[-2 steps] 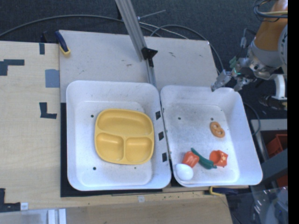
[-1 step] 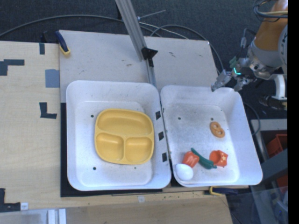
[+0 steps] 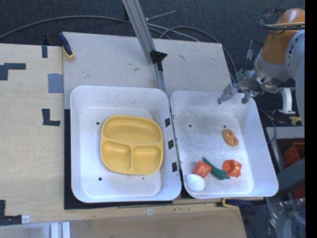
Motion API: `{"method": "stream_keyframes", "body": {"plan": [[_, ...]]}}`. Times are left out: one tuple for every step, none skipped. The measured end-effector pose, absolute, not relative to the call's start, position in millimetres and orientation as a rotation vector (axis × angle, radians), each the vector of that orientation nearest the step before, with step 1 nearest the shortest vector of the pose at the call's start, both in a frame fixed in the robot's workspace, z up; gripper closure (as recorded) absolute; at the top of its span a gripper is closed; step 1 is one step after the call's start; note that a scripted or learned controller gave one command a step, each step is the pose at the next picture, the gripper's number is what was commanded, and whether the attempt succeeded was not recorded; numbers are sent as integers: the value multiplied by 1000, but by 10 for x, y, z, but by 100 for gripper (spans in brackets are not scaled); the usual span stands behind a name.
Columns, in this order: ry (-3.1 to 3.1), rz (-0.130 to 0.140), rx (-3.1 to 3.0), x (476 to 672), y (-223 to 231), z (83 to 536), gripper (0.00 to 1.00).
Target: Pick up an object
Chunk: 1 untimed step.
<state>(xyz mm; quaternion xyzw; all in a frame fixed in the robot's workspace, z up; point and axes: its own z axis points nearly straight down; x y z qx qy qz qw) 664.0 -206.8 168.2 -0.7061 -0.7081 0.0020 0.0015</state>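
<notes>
The right bin (image 3: 247, 114) holds several small items near its front: a tan pretzel-like piece (image 3: 230, 137), an orange-red block with a star (image 3: 232, 168), a red piece (image 3: 202, 168), a green strip (image 3: 214, 168) and a white egg (image 3: 195, 183). My gripper (image 3: 233, 95) hangs over the bin's back right corner, well behind the pretzel piece, its two fingers spread apart with nothing between them.
The left bin (image 3: 79, 133) holds a yellow divided plate (image 3: 132, 145). A grey metal pole (image 3: 141, 26) slants down to the gap between the bins at the back. Cables lie on the dark floor behind the bench.
</notes>
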Motion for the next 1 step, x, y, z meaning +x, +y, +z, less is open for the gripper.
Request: {"method": "stream_keyframes", "body": {"plan": [[-2222,7,-2216,6588,-2044,1234,0]]}}
